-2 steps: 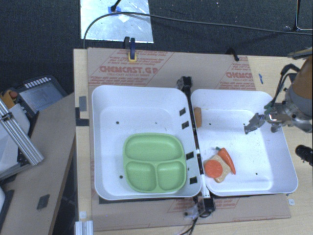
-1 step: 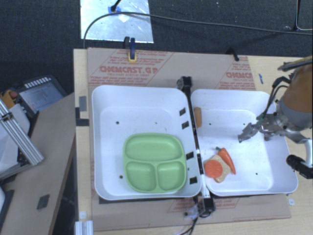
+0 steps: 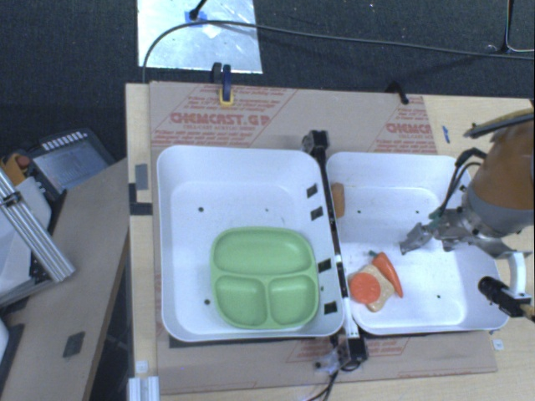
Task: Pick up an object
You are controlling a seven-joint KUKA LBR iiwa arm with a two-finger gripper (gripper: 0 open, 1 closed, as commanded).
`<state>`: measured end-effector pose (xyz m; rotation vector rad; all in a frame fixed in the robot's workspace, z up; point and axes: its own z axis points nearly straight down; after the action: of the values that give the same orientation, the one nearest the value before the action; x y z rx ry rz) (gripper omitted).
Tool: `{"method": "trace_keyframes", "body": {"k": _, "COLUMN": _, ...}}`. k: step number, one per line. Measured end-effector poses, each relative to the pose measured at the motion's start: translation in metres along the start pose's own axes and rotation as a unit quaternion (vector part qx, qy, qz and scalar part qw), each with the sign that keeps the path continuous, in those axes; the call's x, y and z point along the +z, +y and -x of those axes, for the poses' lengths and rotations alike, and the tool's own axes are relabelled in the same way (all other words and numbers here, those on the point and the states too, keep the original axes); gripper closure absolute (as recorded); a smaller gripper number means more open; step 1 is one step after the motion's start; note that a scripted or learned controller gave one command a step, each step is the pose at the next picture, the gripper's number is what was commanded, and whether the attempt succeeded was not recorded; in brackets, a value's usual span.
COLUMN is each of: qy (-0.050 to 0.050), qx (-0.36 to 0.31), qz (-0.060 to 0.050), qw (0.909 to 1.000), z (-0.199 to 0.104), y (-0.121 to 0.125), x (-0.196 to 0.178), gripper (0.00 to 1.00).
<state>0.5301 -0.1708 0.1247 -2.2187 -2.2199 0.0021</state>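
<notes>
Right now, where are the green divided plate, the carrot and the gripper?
green divided plate [image 3: 264,276]: camera view, on the ridge between its compartments.
carrot [image 3: 387,272]: camera view, mid-length of its orange body.
gripper [image 3: 415,240]: camera view, at its tip above the right bin.

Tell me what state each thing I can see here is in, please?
Green divided plate: lying flat in the left bin, compartments bare.
Carrot: lying in the right bin, leaning on the orange round piece.
Orange round piece: resting on a tan piece, near the bin's front left corner.
Tan item: against the right bin's left wall.
Gripper: low over the right bin, beside the carrot, holding nothing visible.
</notes>
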Motion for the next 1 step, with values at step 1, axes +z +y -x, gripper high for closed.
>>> {"method": "trace_keyframes", "body": {"k": 1, "qy": -0.001, "qx": -0.001, "qz": 0.004, "qw": 1.0000, "z": 0.0004, "y": 0.0020, "x": -0.0133, "gripper": 1.00}}
